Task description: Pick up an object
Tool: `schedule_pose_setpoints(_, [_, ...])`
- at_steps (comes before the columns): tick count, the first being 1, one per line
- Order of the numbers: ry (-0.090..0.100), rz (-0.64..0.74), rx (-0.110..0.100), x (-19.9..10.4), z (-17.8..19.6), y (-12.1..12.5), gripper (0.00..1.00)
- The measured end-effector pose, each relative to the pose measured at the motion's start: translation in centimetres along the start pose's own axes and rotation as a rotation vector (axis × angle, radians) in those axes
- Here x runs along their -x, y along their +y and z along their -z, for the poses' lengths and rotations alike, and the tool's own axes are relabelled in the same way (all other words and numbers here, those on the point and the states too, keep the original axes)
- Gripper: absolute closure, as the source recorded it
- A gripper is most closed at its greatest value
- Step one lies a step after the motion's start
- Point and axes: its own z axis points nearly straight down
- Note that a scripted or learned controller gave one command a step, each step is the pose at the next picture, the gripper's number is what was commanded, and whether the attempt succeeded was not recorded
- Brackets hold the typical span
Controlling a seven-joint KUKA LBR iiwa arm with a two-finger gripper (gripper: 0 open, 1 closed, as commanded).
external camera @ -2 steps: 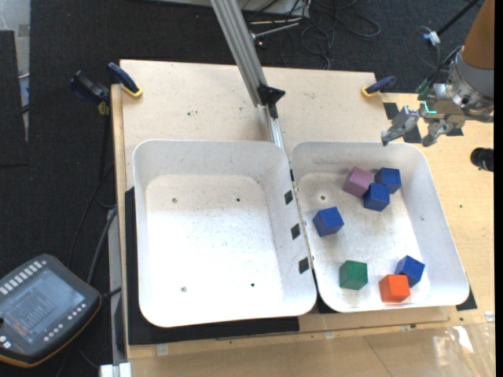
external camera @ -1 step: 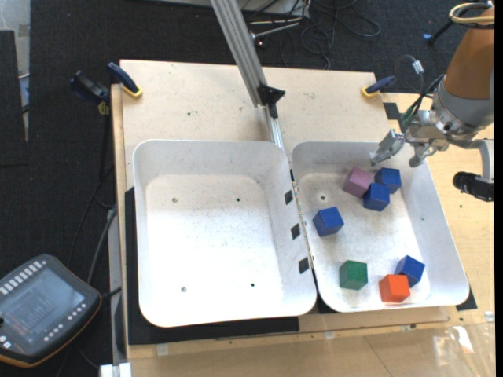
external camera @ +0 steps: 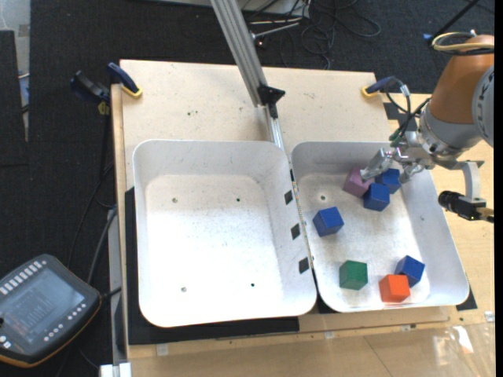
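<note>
The right bin (external camera: 440, 226) holds several small cubes. A purple cube (external camera: 355, 183) lies near the bin's back, with two blue cubes (external camera: 377, 197) (external camera: 389, 180) touching each other just right of it. Another blue cube (external camera: 328, 221) sits mid-bin. At the front are a green cube (external camera: 354, 275), an orange cube (external camera: 394, 288) and a blue cube (external camera: 410, 269). My gripper (external camera: 387, 163) hangs low over the back cluster, its tips right above the purple cube and the rear blue cube. Nothing shows between its tips.
The left bin (external camera: 157, 171) lies beside the right one, split from it by a ridge with black tabs (external camera: 296, 230). A slanted metal pole (external camera: 240, 38) rises from the bench's back. Clamps (external camera: 122, 78) (external camera: 381, 86) grip the back corners. A pendant (external camera: 35, 309) lies at lower left.
</note>
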Motion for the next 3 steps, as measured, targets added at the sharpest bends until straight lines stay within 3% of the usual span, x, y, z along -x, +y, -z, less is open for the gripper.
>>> schedule_pose_setpoints(1, [-0.005, 0.001, 0.021, 0.1, -1.7, 0.5, 0.0])
schedule_pose_setpoints(2, [-0.006, 0.001, 0.021, 0.1, -0.9, 0.5, 1.0])
schedule_pose_setpoints(3, [-0.002, 0.003, 0.011, -0.3, 3.7, 0.0, 1.0])
